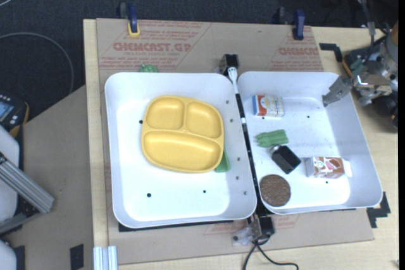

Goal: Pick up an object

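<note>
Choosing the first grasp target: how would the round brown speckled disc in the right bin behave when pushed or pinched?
The round brown speckled disc lies flat, so it would probably slide rather than roll. It looks low, leaving fingers little edge to pinch. It nearly touches the small black block, which a push might nudge.

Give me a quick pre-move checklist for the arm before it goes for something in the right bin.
1. Claw position: at the upper right rim of the right bin, not over any object. Not ok for a grasp yet.
2. Claw free of load: nothing visible between its fingers. Ok.
3. Finger opening: cannot tell.
4. Targets present: small carton, green piece, black block, brown round disc and red-and-white packet all lie in the right bin. Ok.
5. Spacing: green piece and black block lie very close; carton and packet stand apart. Ok for those two.
</note>
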Available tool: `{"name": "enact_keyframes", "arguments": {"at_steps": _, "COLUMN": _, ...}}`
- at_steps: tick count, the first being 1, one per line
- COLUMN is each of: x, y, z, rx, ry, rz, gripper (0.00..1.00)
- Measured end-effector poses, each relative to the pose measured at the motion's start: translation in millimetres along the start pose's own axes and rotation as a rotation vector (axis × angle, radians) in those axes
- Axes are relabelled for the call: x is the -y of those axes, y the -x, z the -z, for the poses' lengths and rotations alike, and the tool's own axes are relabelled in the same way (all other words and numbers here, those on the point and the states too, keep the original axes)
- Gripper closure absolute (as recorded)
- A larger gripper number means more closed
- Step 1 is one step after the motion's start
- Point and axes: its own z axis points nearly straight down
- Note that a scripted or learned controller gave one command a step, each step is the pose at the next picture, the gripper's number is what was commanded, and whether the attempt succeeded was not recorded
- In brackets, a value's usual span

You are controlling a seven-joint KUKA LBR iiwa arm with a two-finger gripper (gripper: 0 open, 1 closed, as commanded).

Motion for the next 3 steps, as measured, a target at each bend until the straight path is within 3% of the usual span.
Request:
{"name": "enact_keyframes", "arguments": {"at_steps": 1, "x": 102, "y": -17, "z": 116, "rx": 0.003, "ry": 0.011, "rz": -0.001, "gripper": 0.00}}
{"name": "enact_keyframes", "arguments": {"at_steps": 2, "x": 91, "y": -81, "z": 301, "rx": 0.004, "ry": 0.024, "rz": 0.007, "gripper": 0.00}}
{"name": "enact_keyframes", "arguments": {"at_steps": 3, "x": 94, "y": -228, "z": 75, "rx": -0.002, "ry": -0.017, "rz": 0.011, "gripper": 0.00}}
